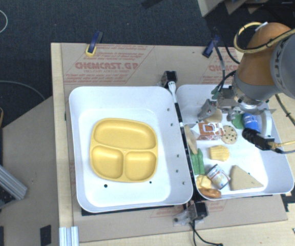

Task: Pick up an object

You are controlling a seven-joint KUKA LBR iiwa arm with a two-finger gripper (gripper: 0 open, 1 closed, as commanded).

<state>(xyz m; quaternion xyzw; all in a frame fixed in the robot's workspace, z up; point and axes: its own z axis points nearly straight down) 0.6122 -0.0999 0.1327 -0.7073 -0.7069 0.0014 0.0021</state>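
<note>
My gripper (212, 110) hangs low over the back part of the right bin (278, 170), at the end of the grey arm with its orange band (257, 50). Just in front of it lies an orange and white snack packet (210, 130), with a round chocolate-chip cookie (230, 135) to its right. A blue object (251, 122) and a green one (237, 120) sit partly hidden under the wrist. Whether anything is in the gripper is hidden by the arm.
The front of the right bin holds a yellow block (219, 152), a green piece (197, 162), a small can (218, 177) and a tan wedge (245, 178). A yellow divided plate (123, 148) lies in the left bin (81, 111). A black cable (262, 141) loops off the wrist.
</note>
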